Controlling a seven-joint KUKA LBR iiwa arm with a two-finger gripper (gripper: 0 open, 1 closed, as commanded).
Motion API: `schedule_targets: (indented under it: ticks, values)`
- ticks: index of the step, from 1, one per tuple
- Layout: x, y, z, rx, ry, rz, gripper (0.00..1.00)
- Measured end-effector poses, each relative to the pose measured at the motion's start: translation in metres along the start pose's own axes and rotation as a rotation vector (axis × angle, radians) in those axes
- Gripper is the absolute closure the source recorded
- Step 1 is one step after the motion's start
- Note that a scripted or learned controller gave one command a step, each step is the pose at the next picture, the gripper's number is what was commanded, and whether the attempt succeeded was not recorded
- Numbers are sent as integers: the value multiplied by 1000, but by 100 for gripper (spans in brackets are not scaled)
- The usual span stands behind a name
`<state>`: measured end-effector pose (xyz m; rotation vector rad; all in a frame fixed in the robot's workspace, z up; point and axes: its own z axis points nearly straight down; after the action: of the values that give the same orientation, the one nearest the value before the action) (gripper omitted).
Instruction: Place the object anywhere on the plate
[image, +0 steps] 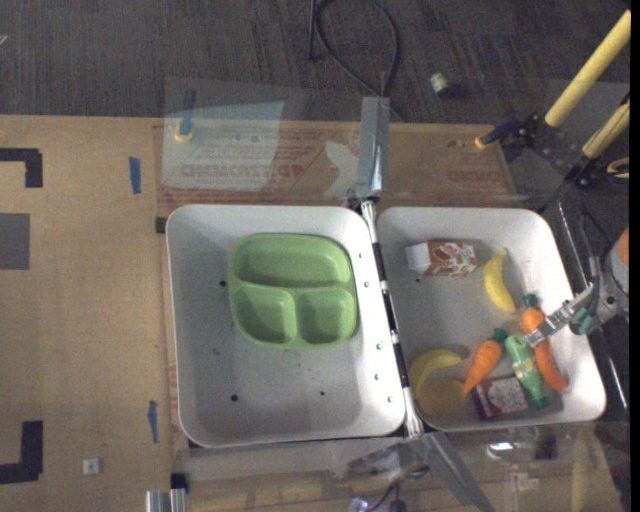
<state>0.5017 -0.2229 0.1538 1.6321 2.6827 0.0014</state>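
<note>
Green plate (293, 290) sits in left bin (200, 390), toward its upper half, three compartments bare. Gripper (578, 315) at right bin's (450, 225) right edge, just above orange carrot (541, 345); grip state cannot tell. Banana (498, 281), juice carton (442, 258), second carrot (482, 364), green bottle (524, 366) lie in right bin, well apart from plate.

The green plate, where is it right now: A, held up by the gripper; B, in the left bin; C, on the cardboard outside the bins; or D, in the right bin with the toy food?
B: the green plate lies flat in the left bin, apart from the banana and carrots in the right bin, and away from the gripper at that bin's right edge.
</note>
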Motion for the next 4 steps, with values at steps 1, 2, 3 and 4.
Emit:
schedule_targets:
  ticks: [1,2,3,4]
  values:
    - [23,47,47,-11,-13,-157,100]
    - [0,108,64,-6,-9,-299,100]
    - [-37,115,65,-6,-7,-286,100]
    - [-38,117,53,-12,-14,-287,100]
